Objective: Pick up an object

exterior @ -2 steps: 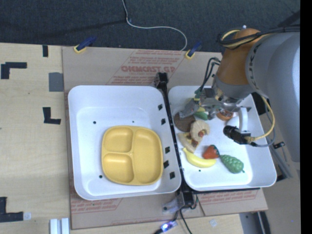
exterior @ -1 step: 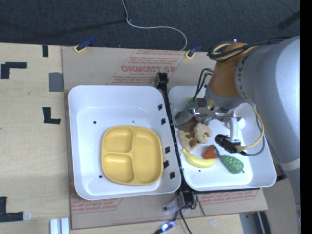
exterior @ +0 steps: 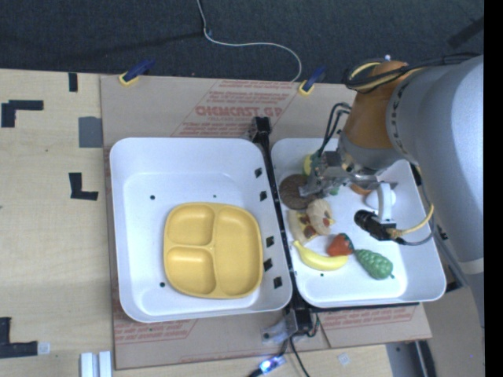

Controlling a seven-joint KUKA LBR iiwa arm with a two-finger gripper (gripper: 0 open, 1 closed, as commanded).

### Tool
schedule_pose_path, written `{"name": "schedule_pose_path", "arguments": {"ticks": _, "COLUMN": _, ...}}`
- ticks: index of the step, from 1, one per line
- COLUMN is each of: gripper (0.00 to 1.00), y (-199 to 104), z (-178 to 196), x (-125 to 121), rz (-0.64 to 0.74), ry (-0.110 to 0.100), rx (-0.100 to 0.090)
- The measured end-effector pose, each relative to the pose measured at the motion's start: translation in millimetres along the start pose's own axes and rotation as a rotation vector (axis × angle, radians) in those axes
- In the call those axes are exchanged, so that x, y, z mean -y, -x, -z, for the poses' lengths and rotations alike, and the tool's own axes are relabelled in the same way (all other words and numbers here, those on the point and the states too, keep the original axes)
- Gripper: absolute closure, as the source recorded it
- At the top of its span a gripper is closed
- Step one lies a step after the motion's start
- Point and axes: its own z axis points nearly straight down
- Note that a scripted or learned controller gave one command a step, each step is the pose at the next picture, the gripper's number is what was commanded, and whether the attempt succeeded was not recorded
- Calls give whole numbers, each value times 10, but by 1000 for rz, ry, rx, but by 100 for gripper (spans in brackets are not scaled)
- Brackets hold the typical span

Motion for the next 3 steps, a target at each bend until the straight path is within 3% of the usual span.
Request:
{"name": "schedule_pose_path", "arguments": {"ticks": 1, "gripper": 100, "y": 22, "z": 584, "x": 73, "rz": 2, "ry": -6, "rx": -14}}
{"name": "schedule_pose_path", "arguments": {"ticks": 2, "gripper": 100, "y": -48, "z": 1155, "x": 123, "rz": 4, "ry": -5, "rx": -14}}
{"name": "schedule_pose_path", "arguments": {"ticks": 3, "gripper": 100, "y": -54, "z": 1241, "x": 123, "rz": 3, "ry": -9, "rx": -15}}
